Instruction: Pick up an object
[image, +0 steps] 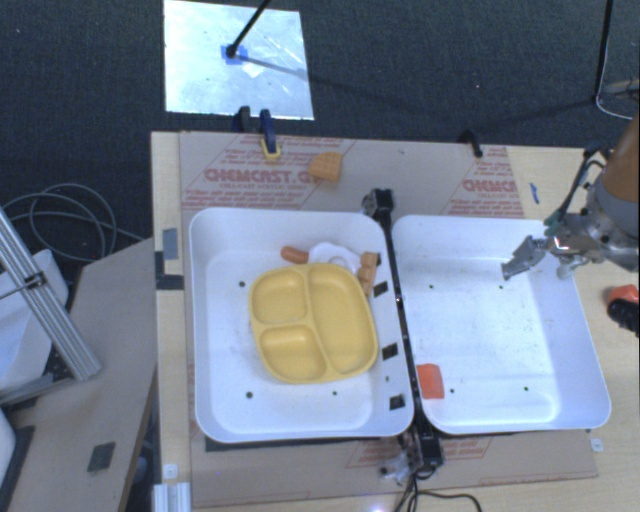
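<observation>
camera view: dark carpet surrounds the bench (165, 180); cardboard sheet (480, 180) under two white bins. left bin (215, 400) holds a yellow three-compartment tray (312, 322) at centre, an orange sausage-shaped piece (294, 255) at the tray's 12 o'clock, touching its rim, and a tan block (368, 268) at its 1 o'clock. right bin (560, 400): small orange block (429, 380) at 7 o'clock. gripper (540, 254) over the right bin's 2 o'clock, gap between fingers narrow, nothing held.

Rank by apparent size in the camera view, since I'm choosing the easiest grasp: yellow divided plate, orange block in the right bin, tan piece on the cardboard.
1. yellow divided plate, by far the largest.
2. and 3. tan piece and orange block: look alike, too close to rank.
</observation>
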